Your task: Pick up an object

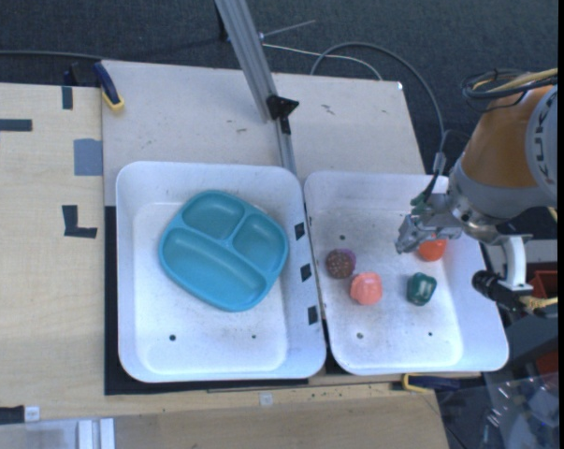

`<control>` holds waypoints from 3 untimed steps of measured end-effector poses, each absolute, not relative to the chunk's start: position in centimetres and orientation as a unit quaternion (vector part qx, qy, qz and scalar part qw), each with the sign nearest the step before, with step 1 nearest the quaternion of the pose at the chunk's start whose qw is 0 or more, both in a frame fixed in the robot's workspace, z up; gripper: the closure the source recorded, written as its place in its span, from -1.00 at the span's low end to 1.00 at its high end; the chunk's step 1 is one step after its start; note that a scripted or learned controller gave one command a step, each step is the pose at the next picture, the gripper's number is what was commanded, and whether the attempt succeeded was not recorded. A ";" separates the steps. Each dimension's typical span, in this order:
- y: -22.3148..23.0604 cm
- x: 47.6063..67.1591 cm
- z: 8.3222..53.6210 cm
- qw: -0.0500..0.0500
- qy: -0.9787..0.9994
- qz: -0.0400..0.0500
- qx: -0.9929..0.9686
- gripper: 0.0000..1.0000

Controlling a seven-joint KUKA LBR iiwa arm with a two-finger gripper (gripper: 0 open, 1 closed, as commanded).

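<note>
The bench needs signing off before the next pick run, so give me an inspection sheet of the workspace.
Surface: two white bins side by side.
Job's things: right bin holds a brown ball, pink ball, green piece and orange piece.
Clutter: blue divided plate in the left bin.
Grippers: gripper low beside the orange piece.
Cables: black cable behind the bins.
Surroundings: slanted metal bar.

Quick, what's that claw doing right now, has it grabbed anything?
Gripper: cannot be told; it sits low in the right bin, right beside the orange object.
</note>
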State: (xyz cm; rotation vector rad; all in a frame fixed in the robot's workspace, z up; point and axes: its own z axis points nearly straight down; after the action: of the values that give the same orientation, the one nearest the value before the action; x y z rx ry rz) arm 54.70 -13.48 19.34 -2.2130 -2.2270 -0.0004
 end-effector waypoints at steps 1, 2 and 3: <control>-8.7 54.6 20.5 0.001 -0.710 0.000 -0.705 1.00; -3.8 53.5 20.0 0.002 -0.709 0.001 -0.705 1.00; 1.4 52.5 21.7 0.001 -0.710 0.000 -0.704 1.00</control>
State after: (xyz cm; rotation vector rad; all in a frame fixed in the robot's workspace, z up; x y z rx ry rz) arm 52.51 1.39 21.68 -2.2113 -2.2285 -0.0011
